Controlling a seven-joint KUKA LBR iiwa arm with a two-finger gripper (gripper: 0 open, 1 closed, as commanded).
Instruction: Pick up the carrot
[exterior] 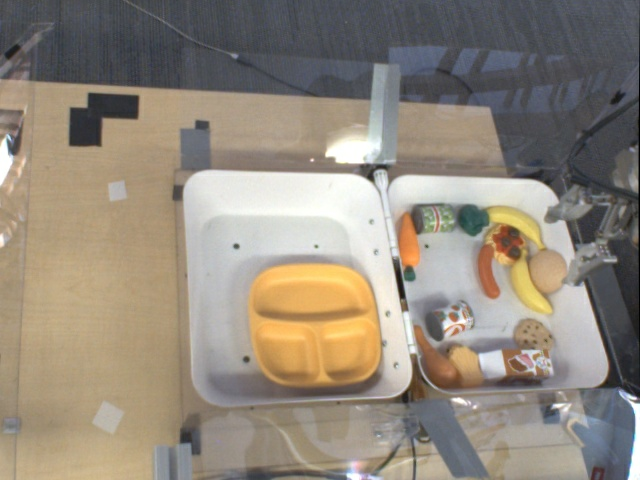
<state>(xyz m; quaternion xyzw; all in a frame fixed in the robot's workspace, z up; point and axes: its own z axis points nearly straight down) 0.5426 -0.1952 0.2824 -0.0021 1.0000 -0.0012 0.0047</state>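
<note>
The carrot is orange with a green stub at its near end. It lies lengthwise along the left wall of the right bin, beside a green-labelled can. My gripper hangs over that bin's right rim, far to the right of the carrot. Its two grey fingers stand apart and point left with nothing between them. A tan egg-shaped toy sits just left of the lower finger.
The right bin also holds two bananas, a red sausage, a small can, a cookie and a lying bottle. A yellow divided plate sits in the left bin.
</note>
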